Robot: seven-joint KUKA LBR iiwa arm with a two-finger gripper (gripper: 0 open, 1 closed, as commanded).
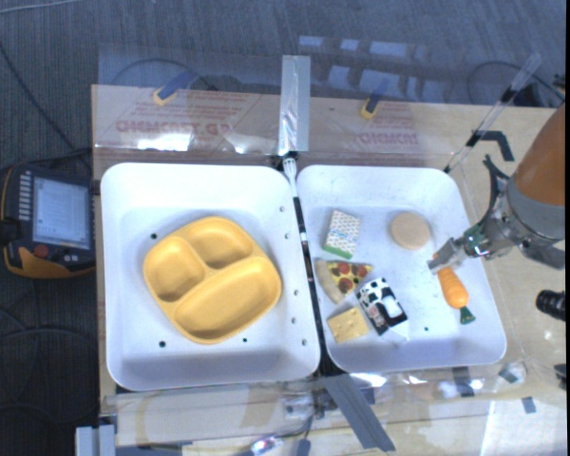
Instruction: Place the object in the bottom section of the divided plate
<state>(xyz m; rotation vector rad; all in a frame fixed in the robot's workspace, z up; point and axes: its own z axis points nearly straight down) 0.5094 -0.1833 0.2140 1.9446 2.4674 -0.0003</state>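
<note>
Hand [453, 255] hovers low in the right bin [475, 345], just above the toy carrot [454, 291]; whether it grips anything cannot be told. Light, rigid and probably slick, the carrot suits a grasp across its orange middle, well apart from the yellow divided plate [212, 278].

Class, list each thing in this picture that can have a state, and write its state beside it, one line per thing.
divided plate: upright in the left bin, all sections bare.
carrot: lying flat in the right bin, just below the hand.
hand: over the right bin, above the carrot.
pizza slice: lying flat, topping up.
round cookie: lying flat, apart from the others.
</note>
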